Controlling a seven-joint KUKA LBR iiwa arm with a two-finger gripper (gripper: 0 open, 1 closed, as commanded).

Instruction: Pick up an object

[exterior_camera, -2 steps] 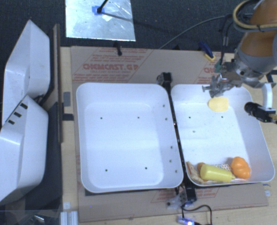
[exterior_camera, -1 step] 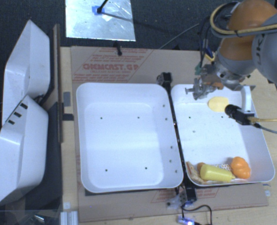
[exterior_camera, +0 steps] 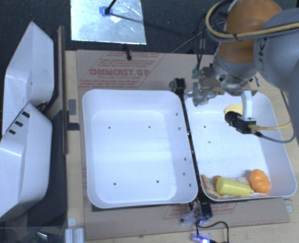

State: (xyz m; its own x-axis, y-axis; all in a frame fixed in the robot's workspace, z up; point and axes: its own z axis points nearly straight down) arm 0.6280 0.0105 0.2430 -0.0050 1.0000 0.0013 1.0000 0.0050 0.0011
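Camera view, from above at a slant. Two shallow white bins lie side by side on the worktop (exterior_camera: 119,67): the left bin (exterior_camera: 134,146) and the right bin (exterior_camera: 240,151), their inner walls touching along the centre divide. The grey arm (exterior_camera: 286,44), with its orange band (exterior_camera: 251,19), reaches in from the right and hangs over the far end of the right bin. The hand (exterior_camera: 202,96) sits near that bin's far left corner, close to the divide; whether it is open or closed cannot be told, and nothing shows in its grasp. The objects lie clustered in the right bin's near right corner: a yellow cylinder (exterior_camera: 233,187), an orange ball (exterior_camera: 260,181) just beside it, and a small brown piece (exterior_camera: 216,180) at the cylinder's left end. A pale yellow item (exterior_camera: 234,109) lies near the far wall, beside the black cable fitting (exterior_camera: 239,121).
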